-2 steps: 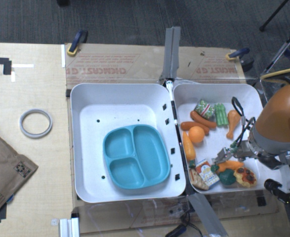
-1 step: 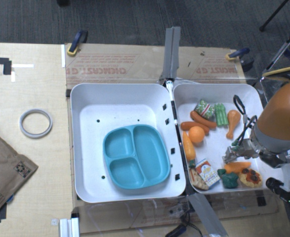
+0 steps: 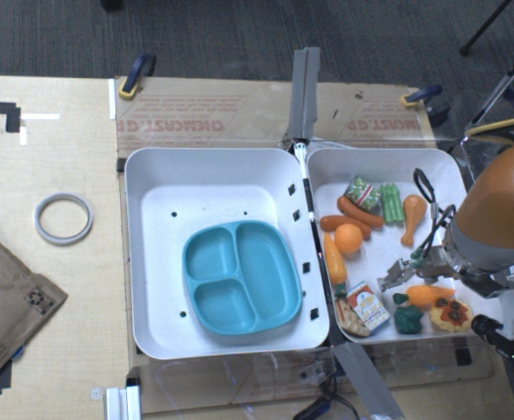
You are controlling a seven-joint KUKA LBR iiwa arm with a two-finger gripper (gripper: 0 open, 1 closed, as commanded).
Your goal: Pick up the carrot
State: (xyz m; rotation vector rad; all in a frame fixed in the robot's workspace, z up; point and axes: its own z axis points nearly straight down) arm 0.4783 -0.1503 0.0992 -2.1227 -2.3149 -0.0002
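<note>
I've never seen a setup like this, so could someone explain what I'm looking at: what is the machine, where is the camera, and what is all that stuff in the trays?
You are looking down at a slant from one fixed camera above a workbench. The grey and orange shape at the right is a robot arm; its hand is the metal part at its end, low over the right bin. That bin holds toy food: a carrot just beside the hand, an orange, a sausage, a drumstick and more. The left bin holds a blue divided plate. A tape roll lies on the bench. I cannot see anything held in the hand.
</note>
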